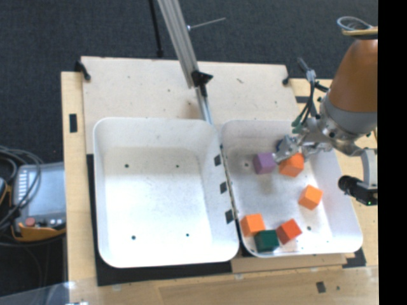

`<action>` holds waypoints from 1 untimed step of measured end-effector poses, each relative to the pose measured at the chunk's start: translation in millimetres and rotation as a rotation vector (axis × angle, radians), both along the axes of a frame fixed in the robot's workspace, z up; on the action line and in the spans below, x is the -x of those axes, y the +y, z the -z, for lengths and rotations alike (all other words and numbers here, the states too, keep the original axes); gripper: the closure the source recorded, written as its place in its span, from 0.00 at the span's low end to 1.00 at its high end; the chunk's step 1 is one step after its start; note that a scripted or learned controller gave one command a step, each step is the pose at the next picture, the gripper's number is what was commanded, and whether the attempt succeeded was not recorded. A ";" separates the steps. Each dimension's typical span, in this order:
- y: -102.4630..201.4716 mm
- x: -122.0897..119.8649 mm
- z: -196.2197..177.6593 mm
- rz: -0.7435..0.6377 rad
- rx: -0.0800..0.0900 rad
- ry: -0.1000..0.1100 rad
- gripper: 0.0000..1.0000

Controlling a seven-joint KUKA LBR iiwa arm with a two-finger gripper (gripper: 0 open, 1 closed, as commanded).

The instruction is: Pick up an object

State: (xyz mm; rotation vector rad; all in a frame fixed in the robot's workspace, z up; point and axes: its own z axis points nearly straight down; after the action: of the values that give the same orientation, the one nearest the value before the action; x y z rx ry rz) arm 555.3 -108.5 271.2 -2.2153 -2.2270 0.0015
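The right bin (340,230) holds several small blocks. A purple block (264,163) lies near its upper middle, and an orange block (292,166) sits just to the right of it. My gripper (287,151) hangs directly over that orange block, touching or nearly touching its top edge; the grip itself is hidden by the wrist. Another orange block (310,196) lies further right and lower. At the bin's near edge sit an orange block (253,223), a dark green block (267,240) and a red-orange block (289,230), close together.
The left bin (159,189) stands beside the right one, sharing a dividing wall (226,183). A slanted metal post (184,49) rises behind the bins. Cables and a black part (356,189) hang at the arm's right side.
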 end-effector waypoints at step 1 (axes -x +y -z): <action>48.1 10.0 15.9 -0.001 -0.001 0.000 1.00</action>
State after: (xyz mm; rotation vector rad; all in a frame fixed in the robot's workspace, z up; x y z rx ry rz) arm 545.3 -60.3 255.3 -2.2140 -2.2272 0.0011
